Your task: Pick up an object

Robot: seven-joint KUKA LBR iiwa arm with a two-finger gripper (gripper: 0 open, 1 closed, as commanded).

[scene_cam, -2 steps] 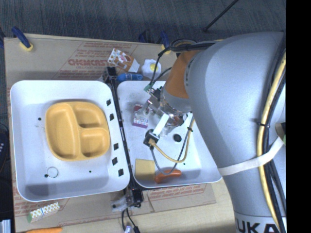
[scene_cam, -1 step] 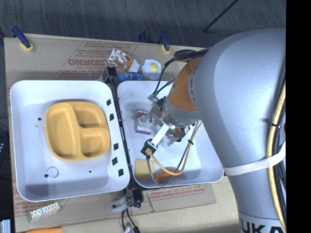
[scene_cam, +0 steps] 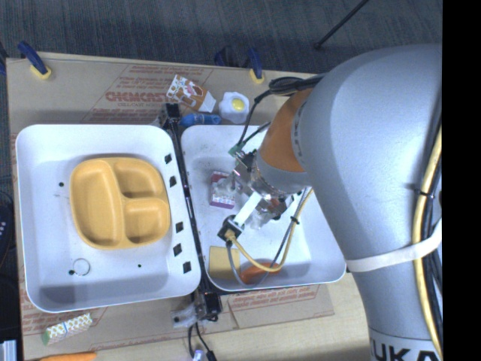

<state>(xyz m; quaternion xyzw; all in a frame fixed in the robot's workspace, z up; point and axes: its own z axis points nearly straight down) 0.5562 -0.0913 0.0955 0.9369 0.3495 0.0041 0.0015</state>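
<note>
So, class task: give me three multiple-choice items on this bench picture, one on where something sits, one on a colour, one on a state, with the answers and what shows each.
1. Where does the divided tray lie?
A. in the left bin
B. in the right bin
C. on the cardboard outside the bins

2. What colour is that tray?
A. blue
B. yellow
C. black

3. How does the tray sit?
A. upside down
B. standing on edge
C. flat, open side up

Answers:
1 A: the divided tray rests in the left bin, while the arm reaches over the right bin.
2 B: it is yellow against the white bin.
3 C: its three hollows face the camera.
</note>
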